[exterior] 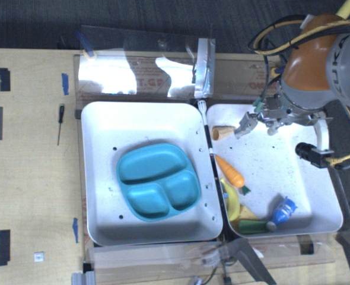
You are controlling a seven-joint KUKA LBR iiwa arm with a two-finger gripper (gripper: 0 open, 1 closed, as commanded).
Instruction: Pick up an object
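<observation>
My gripper (257,129) hangs over the back of the right bin (317,183), its two fingers spread apart with nothing between them. Just to the left of its left fingertip, a small tan cork-like piece (223,133) lies in the bin's back left corner. An orange carrot (230,171) lies along the left wall. A yellow banana (231,199) sits below the carrot. A green vegetable (252,225) lies at the front wall, and a small blue bottle (282,211) leans beside it.
The left bin (101,153) holds a blue divided tray (157,180). A metal divider (203,70) and a clear panel stand behind the bins. A black cable fitting (308,153) juts over the right bin's right side.
</observation>
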